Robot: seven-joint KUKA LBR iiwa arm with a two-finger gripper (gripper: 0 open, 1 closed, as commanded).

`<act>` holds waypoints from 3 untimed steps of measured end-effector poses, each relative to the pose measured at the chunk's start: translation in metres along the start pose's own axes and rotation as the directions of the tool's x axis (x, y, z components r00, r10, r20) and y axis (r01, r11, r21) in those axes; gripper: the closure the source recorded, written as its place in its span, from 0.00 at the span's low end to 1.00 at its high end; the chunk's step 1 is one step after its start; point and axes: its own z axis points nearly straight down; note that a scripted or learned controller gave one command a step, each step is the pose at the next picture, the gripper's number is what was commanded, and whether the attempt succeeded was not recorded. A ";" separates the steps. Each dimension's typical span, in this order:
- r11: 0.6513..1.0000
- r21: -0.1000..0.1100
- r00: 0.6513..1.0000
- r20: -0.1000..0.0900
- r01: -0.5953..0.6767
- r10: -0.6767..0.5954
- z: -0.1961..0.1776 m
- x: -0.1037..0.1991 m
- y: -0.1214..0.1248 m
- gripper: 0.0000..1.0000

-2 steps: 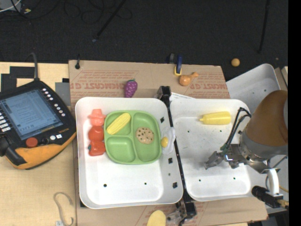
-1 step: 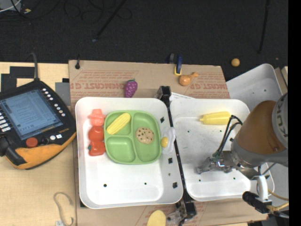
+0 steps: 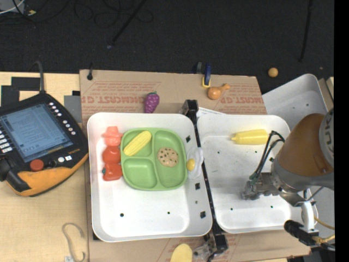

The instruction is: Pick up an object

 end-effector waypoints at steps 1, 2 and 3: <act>1.000 -0.003 1.000 0.003 0.003 -0.003 -0.050 -0.010 0.005 1.00; 1.000 -0.005 1.000 0.003 0.006 -0.006 -0.112 -0.011 0.011 1.00; 1.000 -0.001 1.000 0.002 0.006 -0.006 -0.130 -0.012 0.011 1.00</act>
